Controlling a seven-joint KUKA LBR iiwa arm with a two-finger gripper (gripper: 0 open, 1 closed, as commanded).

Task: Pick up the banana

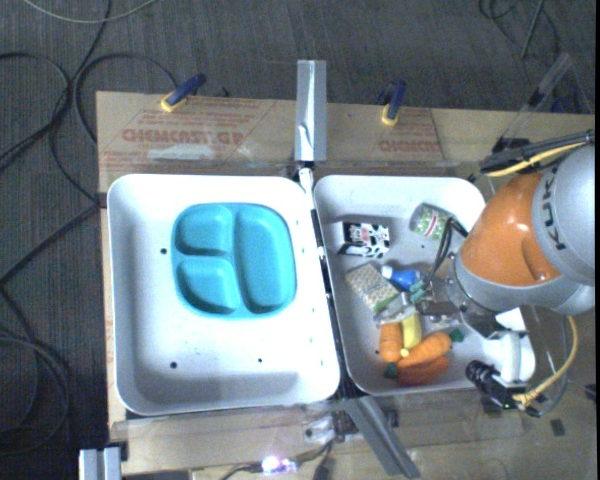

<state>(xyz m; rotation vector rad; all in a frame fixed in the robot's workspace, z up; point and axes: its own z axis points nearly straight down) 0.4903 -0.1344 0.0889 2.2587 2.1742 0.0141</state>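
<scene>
The gripper (438,308) hangs low in the right bin (460,190), just beside the banana (411,330); whether it is wide or narrow, I cannot tell (the wrist hides it). The banana's long axis runs up-down, wedged between two carrots (426,348) near the bin's front wall. The left bin (130,268) holds a blue tray (235,258).

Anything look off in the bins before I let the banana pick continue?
Nothing spilled or broken. The banana lies wedged among the carrots in the right bin's near corner, largely covered, with the gripper crowding the same pile. A small can lies tipped on its side at the far end. The blue tray sits squarely in the left bin.
</scene>
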